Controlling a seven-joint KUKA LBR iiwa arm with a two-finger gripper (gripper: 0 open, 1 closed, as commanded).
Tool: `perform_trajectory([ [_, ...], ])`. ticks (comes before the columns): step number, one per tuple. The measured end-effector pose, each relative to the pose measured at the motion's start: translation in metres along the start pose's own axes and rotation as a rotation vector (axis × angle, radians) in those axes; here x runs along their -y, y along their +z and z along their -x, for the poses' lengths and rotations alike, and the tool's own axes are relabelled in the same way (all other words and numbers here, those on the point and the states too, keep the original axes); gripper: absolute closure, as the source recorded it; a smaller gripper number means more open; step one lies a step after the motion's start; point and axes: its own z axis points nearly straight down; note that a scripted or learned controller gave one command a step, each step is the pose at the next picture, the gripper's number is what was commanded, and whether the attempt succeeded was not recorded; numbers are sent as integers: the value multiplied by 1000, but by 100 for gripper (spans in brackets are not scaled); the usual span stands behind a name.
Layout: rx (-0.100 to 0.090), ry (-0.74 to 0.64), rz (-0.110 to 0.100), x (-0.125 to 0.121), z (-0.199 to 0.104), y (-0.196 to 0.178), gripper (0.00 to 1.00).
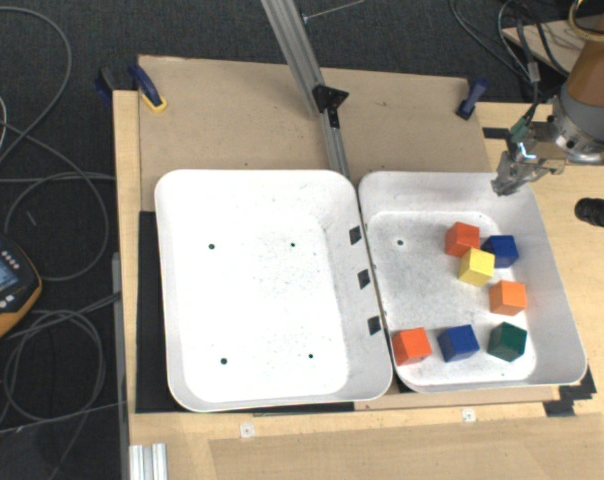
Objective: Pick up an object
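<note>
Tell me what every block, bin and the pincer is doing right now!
pincer: hanging over the right bin's far rim, nothing between its fingers
orange block: lying in right bin, touching the yellow one
yellow block: lying, tilted
blue block: lying beside yellow
second orange block: lying alone
front orange block: lying by the near rim
front blue block: lying
green block: lying
right bin: holds seven blocks
left bin: flat on the bench

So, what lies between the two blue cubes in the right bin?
In the camera view, an orange cube lies between the upper blue cube and the lower blue cube; the yellow cube sits just beside that line.
</note>
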Motion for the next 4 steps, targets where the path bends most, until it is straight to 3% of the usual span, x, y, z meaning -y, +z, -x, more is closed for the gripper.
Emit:
perform_trajectory([
  [1, 0, 0, 1, -2, 0, -52, 100],
  [3, -5, -5, -6, -9, -104, -66, 100],
  [4, -5, -5, -9, -2, -158, -53, 100],
])
